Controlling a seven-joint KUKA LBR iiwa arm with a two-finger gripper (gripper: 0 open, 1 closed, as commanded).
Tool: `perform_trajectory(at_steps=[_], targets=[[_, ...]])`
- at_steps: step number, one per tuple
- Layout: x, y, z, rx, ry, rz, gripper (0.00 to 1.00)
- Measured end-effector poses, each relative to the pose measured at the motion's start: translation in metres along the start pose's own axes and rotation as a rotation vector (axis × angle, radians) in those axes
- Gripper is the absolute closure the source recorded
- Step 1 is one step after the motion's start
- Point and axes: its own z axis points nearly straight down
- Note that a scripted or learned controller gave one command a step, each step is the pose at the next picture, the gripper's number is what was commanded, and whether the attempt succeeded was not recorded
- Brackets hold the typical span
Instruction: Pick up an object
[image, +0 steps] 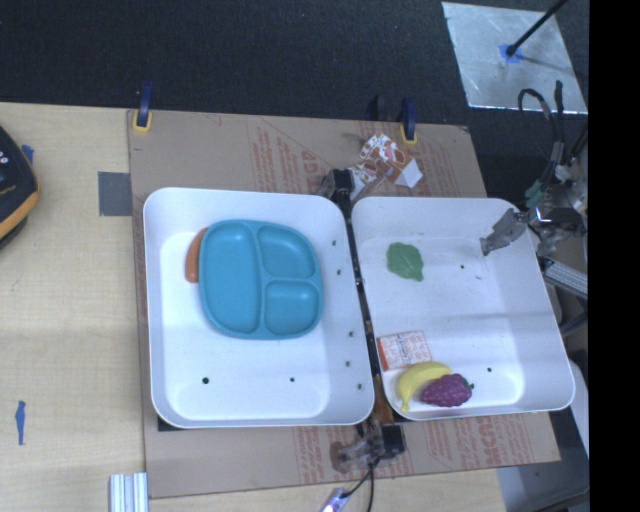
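My pincer hangs over the right bin; its state I can't tell. Nothing picked yet. Next, I'd reach toward the leaf

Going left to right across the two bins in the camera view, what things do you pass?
Orange item tucked under the plate's left edge → blue divided plate → green piece → gripper at the right bin's far right. The banana and purple fruit overlap in that order, so left out.
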Motion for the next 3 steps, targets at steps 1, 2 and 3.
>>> perform_trajectory(at_steps=[1,2,3], targets=[[-0.021,-0.063,0.058,0.001,-0.001,0.0,0.0],[-0.021,0.068,0.072,-0.002,0.001,0.001,0.0],[0.015,0.017,0.153,0.002,0.0,0.0,0.0]])
